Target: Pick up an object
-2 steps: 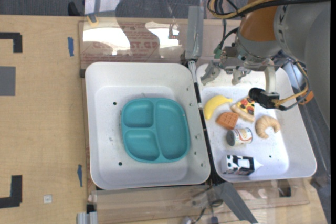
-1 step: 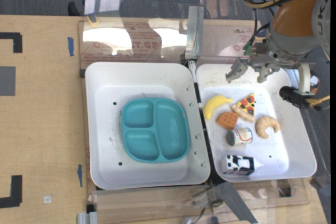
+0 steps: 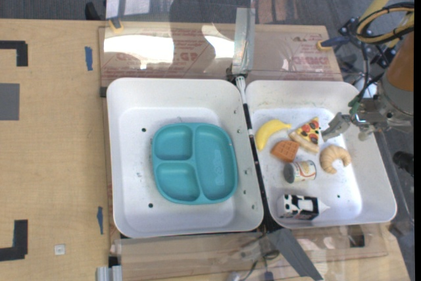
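We see the gripper (image 3: 343,125) over the far right part of the right bin (image 3: 375,197), just right of the pizza slice (image 3: 308,133) and above the croissant (image 3: 335,158). We cannot tell how wide it stands, and nothing shows between its tips. Near them lie a banana (image 3: 270,131), a waffle (image 3: 285,151), a can (image 3: 300,172) and a toy cow (image 3: 300,206). The left bin (image 3: 125,141) holds a teal divided plate (image 3: 194,162).

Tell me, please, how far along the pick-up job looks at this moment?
Nothing looks picked yet. The gripper hangs low over the right bin, beside the pizza slice toy and above the croissant, with nothing visibly between its fingers. Grasping and lifting one object remain.
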You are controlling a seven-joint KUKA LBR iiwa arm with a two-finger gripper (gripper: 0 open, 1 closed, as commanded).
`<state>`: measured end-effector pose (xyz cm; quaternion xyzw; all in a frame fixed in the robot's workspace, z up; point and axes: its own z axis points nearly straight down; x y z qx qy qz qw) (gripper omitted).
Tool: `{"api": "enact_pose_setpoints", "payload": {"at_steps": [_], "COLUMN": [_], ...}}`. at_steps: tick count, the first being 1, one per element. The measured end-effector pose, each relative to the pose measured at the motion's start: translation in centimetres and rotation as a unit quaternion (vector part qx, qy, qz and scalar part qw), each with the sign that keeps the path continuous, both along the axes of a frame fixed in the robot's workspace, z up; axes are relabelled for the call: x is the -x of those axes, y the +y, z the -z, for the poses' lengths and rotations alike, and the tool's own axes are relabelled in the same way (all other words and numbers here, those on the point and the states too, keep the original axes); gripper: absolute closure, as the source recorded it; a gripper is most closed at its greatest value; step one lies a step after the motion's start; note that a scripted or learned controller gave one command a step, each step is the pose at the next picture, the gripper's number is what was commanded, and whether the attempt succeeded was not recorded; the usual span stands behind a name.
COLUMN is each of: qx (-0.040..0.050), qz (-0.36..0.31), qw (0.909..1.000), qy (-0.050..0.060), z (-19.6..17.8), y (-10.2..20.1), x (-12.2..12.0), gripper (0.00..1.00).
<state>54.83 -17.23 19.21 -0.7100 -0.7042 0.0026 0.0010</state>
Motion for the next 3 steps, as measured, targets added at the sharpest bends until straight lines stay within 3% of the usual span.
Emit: {"api": "enact_pose_setpoints", "payload": {"at_steps": [1,2,3], "qx": [0.0001,0.001,0.0008], "qz": [-0.004,-0.004,-0.004], "qw": [0.9999,0.9999,0.9999], "qy": [-0.013,-0.017,-0.015], "z": [9.0,7.7,7.9], "y": [6.9,6.9,6.9], "x": [-2.1,-2.3,-2.2], "gripper": [0.0,1.0,0.0]}}
